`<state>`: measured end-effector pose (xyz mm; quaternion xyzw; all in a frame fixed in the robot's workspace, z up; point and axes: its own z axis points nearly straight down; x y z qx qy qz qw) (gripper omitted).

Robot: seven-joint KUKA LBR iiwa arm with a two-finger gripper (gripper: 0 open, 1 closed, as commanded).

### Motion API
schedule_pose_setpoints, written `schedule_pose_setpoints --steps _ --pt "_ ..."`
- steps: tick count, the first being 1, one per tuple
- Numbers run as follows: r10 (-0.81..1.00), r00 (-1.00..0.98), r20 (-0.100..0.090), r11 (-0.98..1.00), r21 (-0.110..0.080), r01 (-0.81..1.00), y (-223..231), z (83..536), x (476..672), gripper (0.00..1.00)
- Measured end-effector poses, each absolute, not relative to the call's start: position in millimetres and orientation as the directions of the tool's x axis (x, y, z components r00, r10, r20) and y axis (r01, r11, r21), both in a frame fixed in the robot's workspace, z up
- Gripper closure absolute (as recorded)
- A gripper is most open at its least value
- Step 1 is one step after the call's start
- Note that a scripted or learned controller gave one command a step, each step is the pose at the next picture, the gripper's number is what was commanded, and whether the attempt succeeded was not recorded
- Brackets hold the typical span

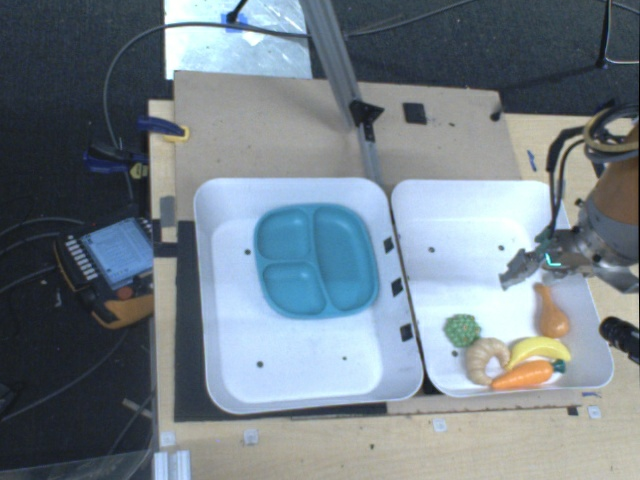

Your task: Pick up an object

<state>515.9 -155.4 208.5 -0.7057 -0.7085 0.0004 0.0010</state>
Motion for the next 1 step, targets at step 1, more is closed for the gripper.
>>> schedule_pose_setpoints --steps 1 --pt "1.000 -0.004 0.000 0.004 0.001 1.000 -155.4 209.8 516.8 0.00"
